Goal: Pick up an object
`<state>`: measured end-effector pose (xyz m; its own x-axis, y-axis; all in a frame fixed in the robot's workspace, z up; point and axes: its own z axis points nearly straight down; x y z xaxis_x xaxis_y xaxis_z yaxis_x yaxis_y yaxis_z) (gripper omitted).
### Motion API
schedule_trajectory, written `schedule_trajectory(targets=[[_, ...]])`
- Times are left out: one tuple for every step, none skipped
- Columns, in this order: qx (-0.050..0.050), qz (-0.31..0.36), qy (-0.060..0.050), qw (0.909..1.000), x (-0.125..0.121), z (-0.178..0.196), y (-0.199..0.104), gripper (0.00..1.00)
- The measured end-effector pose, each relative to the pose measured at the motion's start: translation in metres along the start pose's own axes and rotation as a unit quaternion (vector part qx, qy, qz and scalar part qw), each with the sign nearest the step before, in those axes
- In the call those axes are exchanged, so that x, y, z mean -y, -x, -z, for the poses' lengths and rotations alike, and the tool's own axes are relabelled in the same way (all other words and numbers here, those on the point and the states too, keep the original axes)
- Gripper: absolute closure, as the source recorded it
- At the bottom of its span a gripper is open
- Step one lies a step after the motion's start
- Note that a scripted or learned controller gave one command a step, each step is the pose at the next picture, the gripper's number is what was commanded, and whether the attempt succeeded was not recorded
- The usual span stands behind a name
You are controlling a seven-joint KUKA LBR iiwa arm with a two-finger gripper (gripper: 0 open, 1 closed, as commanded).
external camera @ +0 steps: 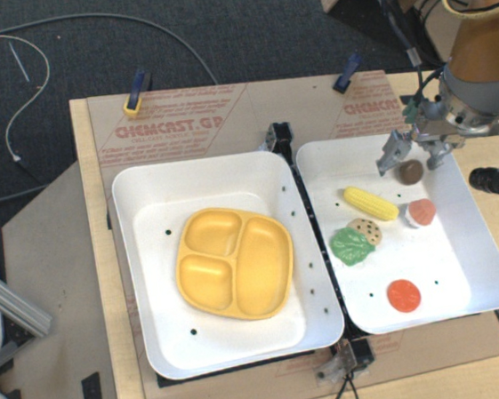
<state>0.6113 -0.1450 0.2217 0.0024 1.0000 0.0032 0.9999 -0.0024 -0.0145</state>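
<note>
A: Where is the end effector [413,156]?

B: Over the far part of the right bin [475,213], below the arm [480,43] that comes in from the right edge. Two grey fingers [393,151] are spread apart, one on each side of a small brown object [410,171].

A: Does it have hold of the brown object?

B: I cannot tell. The fingers stand open around it, but whether they touch it is not clear. The object looks to rest on or just above the bin floor.

A: What else lies in that bin?

B: A yellow ear of corn [371,203] lies tilted near the middle, just in front of the brown object. Beside the corn, toward the right wall, sits a red and white piece [422,212]. In front of the corn is a tan cookie [367,232], touching a green leafy piece [352,247]. Nearer the front edge lies a flat orange-red disc [404,295], apart from the rest.

A: And the left bin [144,215]?

B: It holds a yellow divided plate [235,263] with three compartments, set near the middle.

A: What are the bins standing on?

B: A sheet of brown cardboard [178,122] printed with red letters, laid on the desk and held at the far edge by two blue clamps [136,91]. A black clip [278,135] sits between the bins at the far side.
</note>
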Motion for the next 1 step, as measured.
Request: schedule_trajectory(targets=[[0.001, 0.001, 0.007, 1.0, -0.0026, 0.0076, -0.0004, 0.0]])
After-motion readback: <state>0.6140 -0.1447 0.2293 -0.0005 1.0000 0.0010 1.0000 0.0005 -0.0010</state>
